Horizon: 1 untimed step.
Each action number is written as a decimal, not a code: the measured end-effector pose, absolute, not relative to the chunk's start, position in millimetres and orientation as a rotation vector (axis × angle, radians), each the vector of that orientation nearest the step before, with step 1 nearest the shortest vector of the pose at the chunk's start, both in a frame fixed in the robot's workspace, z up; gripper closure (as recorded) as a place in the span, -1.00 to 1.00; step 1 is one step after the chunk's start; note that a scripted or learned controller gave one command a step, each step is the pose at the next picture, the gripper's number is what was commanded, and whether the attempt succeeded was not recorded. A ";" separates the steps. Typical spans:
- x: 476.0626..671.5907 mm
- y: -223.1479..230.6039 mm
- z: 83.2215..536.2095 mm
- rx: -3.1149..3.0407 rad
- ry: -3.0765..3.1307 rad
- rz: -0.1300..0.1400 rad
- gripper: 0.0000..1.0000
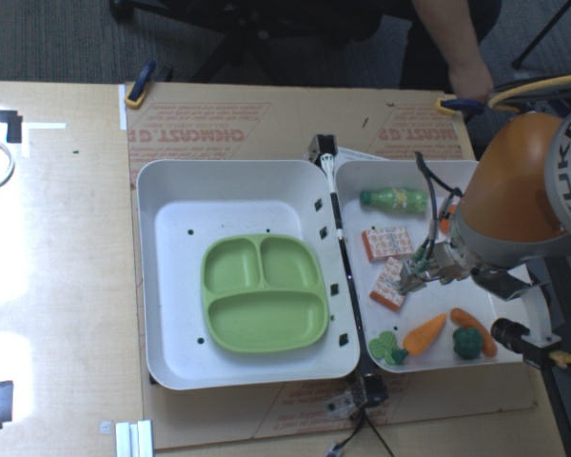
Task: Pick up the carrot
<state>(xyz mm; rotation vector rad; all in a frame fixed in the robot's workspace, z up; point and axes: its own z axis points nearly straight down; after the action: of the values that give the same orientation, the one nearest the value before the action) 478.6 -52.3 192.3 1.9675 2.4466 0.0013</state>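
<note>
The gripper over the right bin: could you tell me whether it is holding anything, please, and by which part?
Nothing is held: the gripper hovers beside the red-and-white packet, apart from the orange carrot.

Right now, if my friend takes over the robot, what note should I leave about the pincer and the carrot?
Pincer: hanging low in the right bin, over the red and white packets. I can't tell if it is open or shut.
Carrot: lying near the right bin's front edge, its leafy end toward the divider. Nothing grips it.
Left bin: holds a green divided plate.
Done: nothing picked yet.
Left: move the pincer toward the front, over the carrot, grab it, lift.
</note>
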 end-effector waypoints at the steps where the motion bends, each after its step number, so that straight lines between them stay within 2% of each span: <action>1: 478.6 -52.4 192.3 1.968 2.446 0.001 -1.00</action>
<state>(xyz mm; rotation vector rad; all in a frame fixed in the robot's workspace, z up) 478.6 -52.4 192.3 1.9677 2.4463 0.0013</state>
